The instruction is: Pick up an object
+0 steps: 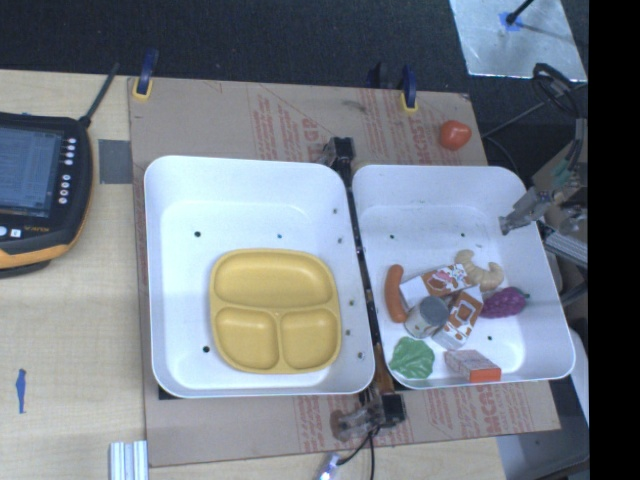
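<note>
We see a sheet of cardboard (pixel 300 118) covering the wooden bench (pixel 60 368), held at its far edge by two blue clamps (pixel 146 70). On the bench to the left sits a tablet-like controller (pixel 35 188) with an orange rim, its cable running away behind it, and just beside it a grey square of tape (pixel 115 161). A red ball (pixel 455 134) lies on the cardboard beyond the right bin. Near the front edge we note a small blue mark (pixel 21 389) on the wood and a short metal rail (pixel 128 459). Across the dark floor, at top right, lies a pale sheet (pixel 515 23) with a blue mark on it.
</note>
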{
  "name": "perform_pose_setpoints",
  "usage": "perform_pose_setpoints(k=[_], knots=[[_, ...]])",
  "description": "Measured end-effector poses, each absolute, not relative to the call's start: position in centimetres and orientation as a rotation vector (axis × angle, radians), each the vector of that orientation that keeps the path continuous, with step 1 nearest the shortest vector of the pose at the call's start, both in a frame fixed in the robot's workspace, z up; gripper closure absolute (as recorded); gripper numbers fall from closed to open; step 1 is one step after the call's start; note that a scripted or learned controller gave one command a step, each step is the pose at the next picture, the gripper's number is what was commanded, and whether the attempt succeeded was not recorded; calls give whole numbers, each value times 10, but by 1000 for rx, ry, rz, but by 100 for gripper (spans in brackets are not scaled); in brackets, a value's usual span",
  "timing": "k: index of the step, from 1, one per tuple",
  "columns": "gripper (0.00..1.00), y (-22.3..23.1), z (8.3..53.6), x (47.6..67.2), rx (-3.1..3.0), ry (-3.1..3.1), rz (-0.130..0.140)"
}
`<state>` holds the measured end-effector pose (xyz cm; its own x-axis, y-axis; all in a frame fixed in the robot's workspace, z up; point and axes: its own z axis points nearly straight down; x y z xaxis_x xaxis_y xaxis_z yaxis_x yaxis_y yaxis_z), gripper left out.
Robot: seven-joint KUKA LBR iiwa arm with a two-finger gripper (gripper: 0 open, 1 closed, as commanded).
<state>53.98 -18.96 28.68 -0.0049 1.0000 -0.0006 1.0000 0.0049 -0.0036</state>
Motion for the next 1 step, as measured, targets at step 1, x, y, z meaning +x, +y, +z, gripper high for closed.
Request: perform_pose_setpoints(k=[1], knots=[[0, -144, 179, 475, -2212, -2225, 6]])
